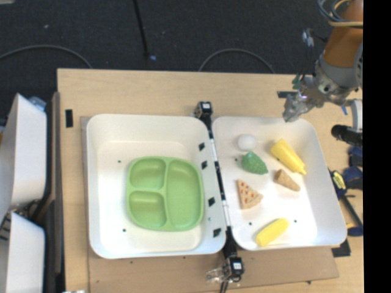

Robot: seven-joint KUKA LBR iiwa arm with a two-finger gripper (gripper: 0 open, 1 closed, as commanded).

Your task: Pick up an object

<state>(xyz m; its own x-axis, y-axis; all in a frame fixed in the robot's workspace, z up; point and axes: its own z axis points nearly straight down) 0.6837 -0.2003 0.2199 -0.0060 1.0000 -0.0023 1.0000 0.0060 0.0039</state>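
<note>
Gripper [295, 110] above right bin's [324, 221] far rim; 6 toys inside.

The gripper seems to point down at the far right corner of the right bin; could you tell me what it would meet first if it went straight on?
Probably the right bin's rim or bare floor. The gripper hangs near that corner, though depth is unclear.

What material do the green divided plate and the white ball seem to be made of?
Green divided plate: probably moulded plastic, smooth with a soft sheen on the compartment ridges. Small white ball: matte, perhaps foam or plastic; too small to tell.
</note>
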